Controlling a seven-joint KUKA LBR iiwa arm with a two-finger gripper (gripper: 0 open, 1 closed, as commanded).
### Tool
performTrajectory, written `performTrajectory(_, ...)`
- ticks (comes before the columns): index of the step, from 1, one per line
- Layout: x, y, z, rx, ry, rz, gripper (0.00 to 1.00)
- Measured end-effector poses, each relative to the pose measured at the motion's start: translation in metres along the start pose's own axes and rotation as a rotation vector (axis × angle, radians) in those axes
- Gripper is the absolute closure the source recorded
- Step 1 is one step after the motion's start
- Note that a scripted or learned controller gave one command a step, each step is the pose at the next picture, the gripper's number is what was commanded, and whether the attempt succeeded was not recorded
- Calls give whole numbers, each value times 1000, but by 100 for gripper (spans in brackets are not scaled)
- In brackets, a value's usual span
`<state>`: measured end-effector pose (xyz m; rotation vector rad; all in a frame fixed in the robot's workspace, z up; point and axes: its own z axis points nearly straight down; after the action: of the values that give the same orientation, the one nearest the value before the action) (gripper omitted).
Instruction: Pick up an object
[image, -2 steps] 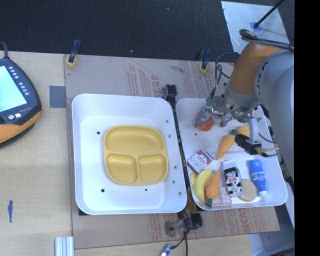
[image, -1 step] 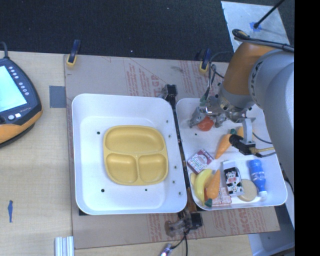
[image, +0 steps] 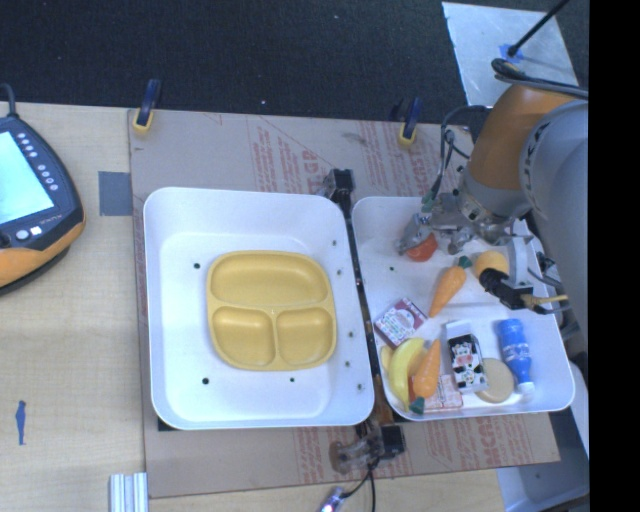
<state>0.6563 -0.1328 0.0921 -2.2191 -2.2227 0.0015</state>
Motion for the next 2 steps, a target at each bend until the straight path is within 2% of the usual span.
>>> performTrajectory(1,23,0,0,4,1,-3,0)
performTrajectory(2,23,0,-10,5,1,-4,100)
